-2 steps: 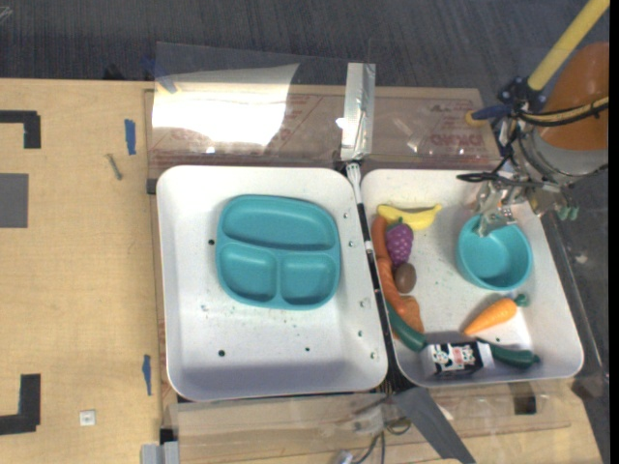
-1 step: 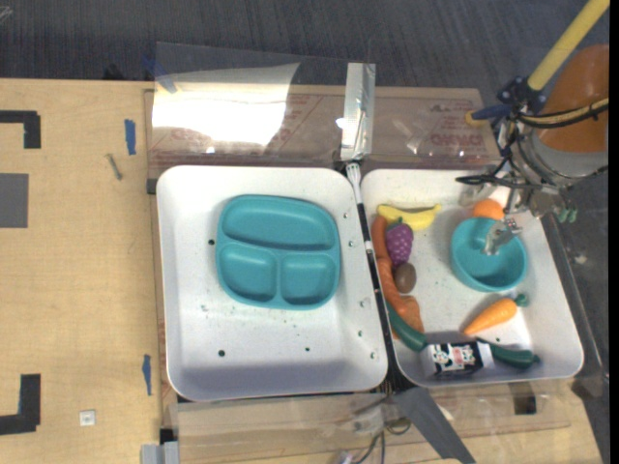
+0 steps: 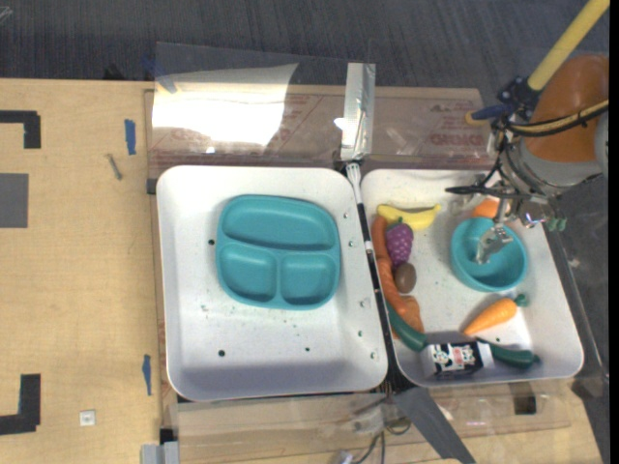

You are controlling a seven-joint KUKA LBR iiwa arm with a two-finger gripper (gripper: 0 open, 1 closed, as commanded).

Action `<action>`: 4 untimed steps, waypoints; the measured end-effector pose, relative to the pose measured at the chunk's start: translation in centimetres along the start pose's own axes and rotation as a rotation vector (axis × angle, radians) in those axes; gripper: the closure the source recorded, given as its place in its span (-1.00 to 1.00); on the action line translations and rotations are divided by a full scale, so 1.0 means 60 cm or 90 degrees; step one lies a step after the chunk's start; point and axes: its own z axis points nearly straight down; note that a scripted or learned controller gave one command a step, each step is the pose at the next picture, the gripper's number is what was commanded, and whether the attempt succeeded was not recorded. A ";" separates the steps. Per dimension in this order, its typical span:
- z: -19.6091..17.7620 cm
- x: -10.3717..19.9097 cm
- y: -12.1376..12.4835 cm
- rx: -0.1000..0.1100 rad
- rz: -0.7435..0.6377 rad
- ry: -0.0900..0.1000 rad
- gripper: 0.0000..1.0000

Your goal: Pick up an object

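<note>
My gripper (image 3: 497, 243) hangs over the teal bowl (image 3: 472, 259) in the right bin (image 3: 566, 351), its tip inside the bowl's rim. Nothing visible is held in it. A small orange object (image 3: 486, 208) lies just behind the bowl, partly covered by the wrist. Along the bin's left side lie a yellow banana (image 3: 408, 216), a purple bunch of grapes (image 3: 397, 241), a small brown object (image 3: 404, 277) and a long orange piece (image 3: 407, 309). An orange carrot (image 3: 495, 315) sits in front of the bowl.
A black-and-white can (image 3: 455, 357) and a green vegetable (image 3: 513, 357) lie at the right bin's front edge. The left bin (image 3: 184, 317) holds a teal divided plate (image 3: 279, 251). A clear plastic sheet (image 3: 222, 104) stands behind the bins.
</note>
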 end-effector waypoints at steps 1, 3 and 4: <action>-0.001 0.051 0.023 -0.001 0.017 0.000 -1.00; -0.033 0.118 0.150 0.003 0.131 -0.017 1.00; -0.255 0.058 0.108 0.000 0.160 -0.005 1.00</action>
